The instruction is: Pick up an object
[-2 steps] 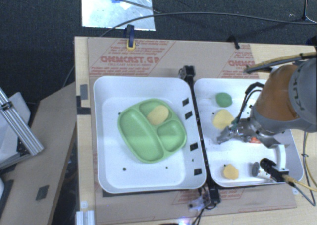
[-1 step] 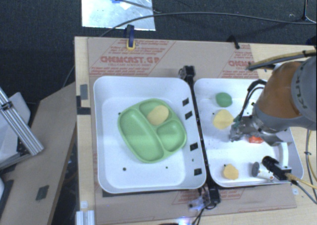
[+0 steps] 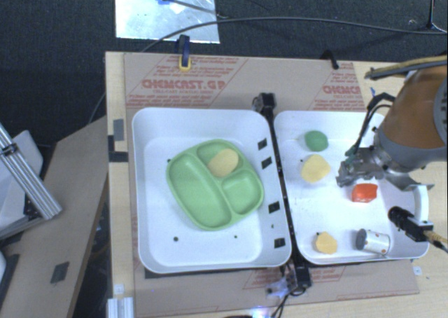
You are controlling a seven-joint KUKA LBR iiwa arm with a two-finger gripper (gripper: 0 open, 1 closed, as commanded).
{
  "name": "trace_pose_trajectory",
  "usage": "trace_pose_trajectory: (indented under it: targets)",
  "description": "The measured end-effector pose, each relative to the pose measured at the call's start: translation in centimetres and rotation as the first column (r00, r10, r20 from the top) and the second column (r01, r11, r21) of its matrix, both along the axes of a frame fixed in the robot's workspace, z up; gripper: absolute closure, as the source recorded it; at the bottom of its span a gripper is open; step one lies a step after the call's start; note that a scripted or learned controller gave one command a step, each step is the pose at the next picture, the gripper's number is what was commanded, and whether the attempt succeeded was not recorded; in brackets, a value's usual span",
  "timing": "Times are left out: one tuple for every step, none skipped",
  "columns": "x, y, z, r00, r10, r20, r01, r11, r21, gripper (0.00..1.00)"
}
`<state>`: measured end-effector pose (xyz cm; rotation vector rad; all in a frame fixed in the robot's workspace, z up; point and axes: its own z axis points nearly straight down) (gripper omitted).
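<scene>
Surface [image 3: 210, 75]: brown board with red "CHEMCAST" print, dark floor around it, a shiny foil sheet [image 3: 166, 0] beyond the far edge. Grey arm with orange band [image 3: 418, 117] comes in from the right, claw [image 3: 354, 171] low over the right white bin [image 3: 294, 204], just above the red block [image 3: 364, 192]; opening: can't tell. Same bin: green ball [image 3: 316, 140], pale yellow lump [image 3: 315, 168], small yellow piece [image 3: 325, 243], silver cylinder [image 3: 372, 240]. Left white bin [image 3: 150, 169]: green divided plate [image 3: 213, 185] with a yellow object [image 3: 224, 162] in its far compartment.
</scene>
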<state>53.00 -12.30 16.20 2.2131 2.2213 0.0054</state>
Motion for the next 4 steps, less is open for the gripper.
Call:
trace_pose_trajectory:
  targets:
    - [-0.4, 0.8, 5.7, 1.000, 0.001, 0.001, -0.001, 1.000, 0.000, 1.00]
    - [-0.3, 0.8, 6.8, 1.000, 0.001, -0.003, -0.001, 1.000, 0.001, 1.00]
    - [1.7, 5.5, 7.8, 1.000, 0.005, -0.004, -0.005, 1.000, 0.002, 1.00]
    - [4.1, 10.4, 6.6, 1.000, 0.005, -0.003, -0.005, 1.000, 0.002, 1.00]
